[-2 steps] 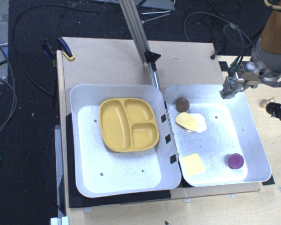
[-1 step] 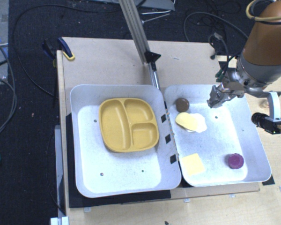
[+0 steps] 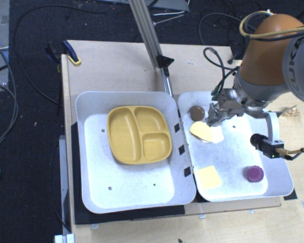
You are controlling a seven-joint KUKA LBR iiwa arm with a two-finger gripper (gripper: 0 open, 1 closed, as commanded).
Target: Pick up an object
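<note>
One tray (image 3: 140,134) — four small objects (image 3: 209,176)

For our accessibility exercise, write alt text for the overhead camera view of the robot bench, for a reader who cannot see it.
A grey-and-orange robot arm lowers its hand over a pale yellow piece in the right bin, near a brown round object, a yellow square and a purple object. The left bin holds a yellow divided tray.

Divided tray (image 3: 139,134) in left bin (image 3: 91,151) (four small items (image 3: 209,176) in right).

Yellow tray (image 3: 139,134): smooth, semi-gloss plastic. White bins (image 3: 137,194): matt, faintly speckled. Bench (image 3: 111,65) looks like pale bare wood; arm's orange band (image 3: 273,39) glossy.
</note>
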